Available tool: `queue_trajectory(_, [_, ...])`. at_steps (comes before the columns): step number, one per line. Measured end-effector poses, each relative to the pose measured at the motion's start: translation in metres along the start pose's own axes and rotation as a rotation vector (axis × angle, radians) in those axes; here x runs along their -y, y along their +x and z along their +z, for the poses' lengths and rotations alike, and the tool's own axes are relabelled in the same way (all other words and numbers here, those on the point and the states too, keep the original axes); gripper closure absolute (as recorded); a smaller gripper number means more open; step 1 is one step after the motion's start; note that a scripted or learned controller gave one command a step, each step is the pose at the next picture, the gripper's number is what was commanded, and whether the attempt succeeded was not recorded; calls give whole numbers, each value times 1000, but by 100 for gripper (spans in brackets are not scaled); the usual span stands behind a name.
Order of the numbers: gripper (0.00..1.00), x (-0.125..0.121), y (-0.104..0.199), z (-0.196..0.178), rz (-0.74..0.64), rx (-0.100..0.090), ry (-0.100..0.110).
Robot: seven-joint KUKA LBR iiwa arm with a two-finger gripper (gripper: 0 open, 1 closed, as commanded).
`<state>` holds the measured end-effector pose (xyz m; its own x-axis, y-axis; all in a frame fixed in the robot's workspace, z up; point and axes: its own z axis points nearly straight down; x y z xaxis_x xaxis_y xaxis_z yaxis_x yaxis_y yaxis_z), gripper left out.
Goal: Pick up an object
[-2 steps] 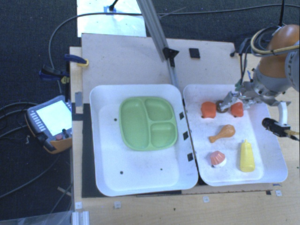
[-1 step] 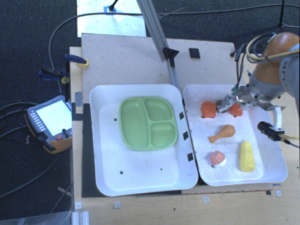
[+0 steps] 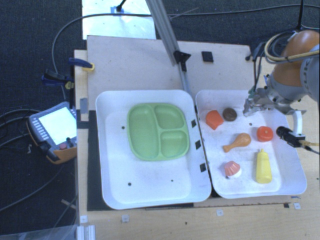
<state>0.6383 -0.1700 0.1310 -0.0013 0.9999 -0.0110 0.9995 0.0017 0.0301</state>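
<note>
The pincer [image 3: 251, 107] is seen low over the upper right part of the right bin [image 3: 300, 184]; whether it is apart or together cannot be told, and nothing is seen clamped in it. Just to its left lies a brown round object [image 3: 229, 114], with an orange block [image 3: 214, 119] beyond that. Below it a red tomato [image 3: 265, 133] and a drumstick [image 3: 237, 142] are noted; farther below, a yellow bottle [image 3: 263, 166] and a pink cupcake [image 3: 232, 169]. Well to the left, a green divided plate [image 3: 158, 131] is found in the left bin [image 3: 112, 184].
</note>
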Motion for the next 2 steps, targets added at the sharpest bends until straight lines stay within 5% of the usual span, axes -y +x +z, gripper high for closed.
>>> queue_trajectory(1, [100,-7,-6,-46,-3,-9,24])
queue_trajectory(2, [100,-6,4,-101,-5,-10,22])
